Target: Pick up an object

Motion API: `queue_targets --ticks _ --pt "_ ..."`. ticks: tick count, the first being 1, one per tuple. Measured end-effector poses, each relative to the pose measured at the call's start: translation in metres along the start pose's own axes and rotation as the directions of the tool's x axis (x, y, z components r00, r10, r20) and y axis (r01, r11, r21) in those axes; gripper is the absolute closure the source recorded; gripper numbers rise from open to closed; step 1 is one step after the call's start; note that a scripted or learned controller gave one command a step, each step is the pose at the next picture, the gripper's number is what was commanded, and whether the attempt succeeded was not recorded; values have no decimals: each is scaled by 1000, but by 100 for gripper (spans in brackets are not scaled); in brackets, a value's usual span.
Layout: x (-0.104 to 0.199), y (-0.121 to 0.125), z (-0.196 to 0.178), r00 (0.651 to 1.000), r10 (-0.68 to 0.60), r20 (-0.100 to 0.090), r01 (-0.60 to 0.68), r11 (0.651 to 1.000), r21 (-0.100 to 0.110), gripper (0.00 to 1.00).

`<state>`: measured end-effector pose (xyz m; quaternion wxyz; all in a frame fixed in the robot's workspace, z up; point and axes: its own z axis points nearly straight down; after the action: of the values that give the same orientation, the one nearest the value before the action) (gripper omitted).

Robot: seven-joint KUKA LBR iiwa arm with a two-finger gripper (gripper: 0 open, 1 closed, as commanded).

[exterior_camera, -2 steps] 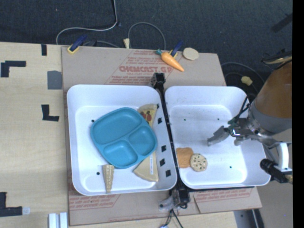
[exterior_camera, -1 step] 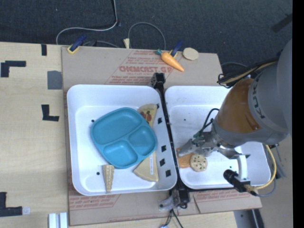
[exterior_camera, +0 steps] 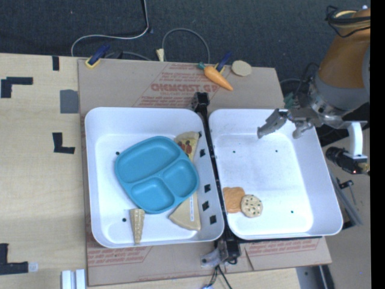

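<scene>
My gripper (exterior_camera: 283,127) hangs over the far right part of the right bin (exterior_camera: 304,161), its two fingers spread apart with nothing between them. Near that bin's front left lie an orange toy piece (exterior_camera: 233,198) and a round chocolate-chip cookie (exterior_camera: 251,206), touching each other and well clear of the gripper. In the left bin (exterior_camera: 99,137) sits a blue divided plate (exterior_camera: 157,173), with a pizza slice (exterior_camera: 188,142) behind it, a cheese wedge (exterior_camera: 187,214) in front, and a cone (exterior_camera: 137,224) at the front left.
A toy carrot (exterior_camera: 217,77) and a small tan disc (exterior_camera: 242,68) lie on the cardboard behind the bins. Cables run along the far edge. A black clamp (exterior_camera: 200,101) joins the bins at the back.
</scene>
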<state>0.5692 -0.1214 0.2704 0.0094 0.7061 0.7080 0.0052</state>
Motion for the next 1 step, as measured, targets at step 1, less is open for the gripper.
queue_targets --ticks 1 --pt "0 -39 131 1000 4 -8 -4 999 33 0"
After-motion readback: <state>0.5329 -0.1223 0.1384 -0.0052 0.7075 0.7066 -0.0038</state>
